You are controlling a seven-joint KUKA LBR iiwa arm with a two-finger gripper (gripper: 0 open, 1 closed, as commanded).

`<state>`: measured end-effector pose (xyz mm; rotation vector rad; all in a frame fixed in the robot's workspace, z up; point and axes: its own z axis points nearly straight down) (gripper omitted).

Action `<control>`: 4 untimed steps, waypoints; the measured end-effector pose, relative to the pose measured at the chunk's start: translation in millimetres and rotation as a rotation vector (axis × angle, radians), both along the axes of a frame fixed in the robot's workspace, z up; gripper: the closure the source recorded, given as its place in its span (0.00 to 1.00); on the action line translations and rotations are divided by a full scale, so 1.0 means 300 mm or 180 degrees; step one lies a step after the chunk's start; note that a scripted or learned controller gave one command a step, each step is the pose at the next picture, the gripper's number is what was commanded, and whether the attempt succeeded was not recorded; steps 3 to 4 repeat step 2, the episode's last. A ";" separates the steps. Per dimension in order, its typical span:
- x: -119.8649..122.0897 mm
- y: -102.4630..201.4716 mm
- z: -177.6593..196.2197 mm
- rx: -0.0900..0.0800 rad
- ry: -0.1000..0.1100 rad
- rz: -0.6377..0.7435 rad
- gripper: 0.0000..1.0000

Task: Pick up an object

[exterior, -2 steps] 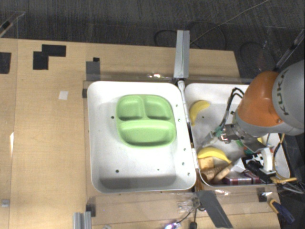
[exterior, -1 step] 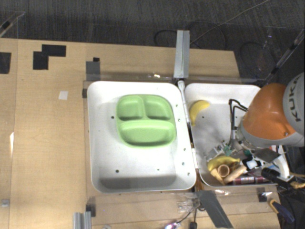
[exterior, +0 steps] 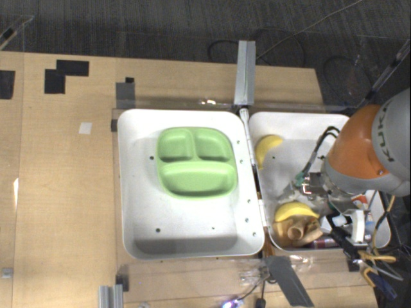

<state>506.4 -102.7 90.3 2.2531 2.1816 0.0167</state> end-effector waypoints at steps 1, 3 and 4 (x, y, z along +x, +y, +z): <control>0.151 0.033 0.002 -0.0034 -0.0019 0.1257 0.00; 0.291 0.047 0.000 -0.0030 -0.0014 0.1192 0.00; 0.291 0.047 0.000 -0.0030 -0.0014 0.1192 0.00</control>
